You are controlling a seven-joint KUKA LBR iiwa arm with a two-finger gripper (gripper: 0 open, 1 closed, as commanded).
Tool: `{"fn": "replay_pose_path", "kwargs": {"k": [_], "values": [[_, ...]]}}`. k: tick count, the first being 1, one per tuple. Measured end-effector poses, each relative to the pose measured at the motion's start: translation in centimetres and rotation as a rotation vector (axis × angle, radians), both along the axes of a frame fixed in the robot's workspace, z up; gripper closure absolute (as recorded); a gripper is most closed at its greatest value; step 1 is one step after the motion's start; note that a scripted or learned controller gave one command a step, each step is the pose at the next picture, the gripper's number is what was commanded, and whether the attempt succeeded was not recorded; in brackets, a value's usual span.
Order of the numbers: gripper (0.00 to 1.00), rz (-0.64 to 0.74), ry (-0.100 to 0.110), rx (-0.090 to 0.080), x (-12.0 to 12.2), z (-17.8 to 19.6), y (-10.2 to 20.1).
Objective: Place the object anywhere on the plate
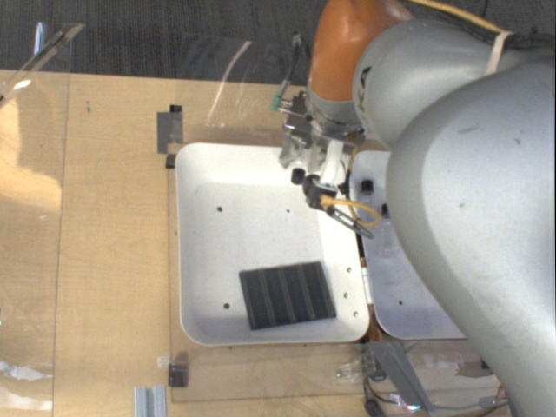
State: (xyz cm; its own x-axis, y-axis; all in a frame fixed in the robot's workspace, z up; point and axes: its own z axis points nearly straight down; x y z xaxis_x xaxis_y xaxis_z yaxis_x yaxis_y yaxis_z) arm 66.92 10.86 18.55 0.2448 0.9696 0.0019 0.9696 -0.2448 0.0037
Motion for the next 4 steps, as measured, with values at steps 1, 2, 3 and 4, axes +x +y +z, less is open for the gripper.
{"fn": "replay_pose_path", "kwargs": {"k": [1, 2, 3, 4], "values": [[1.0, -0.429, 0.002, 0.002, 0.0, -2.7, 7.9], [1.0, -0.056, -0.003, 0.004, -5.3, -9.6, 10.1], [1.0, 0.233, 0.002, 0.001, -17.6, -2.7, 8.1], [1.0, 0.293, 0.0, 0.0, -14.5, 3.6, 12.5]]}}
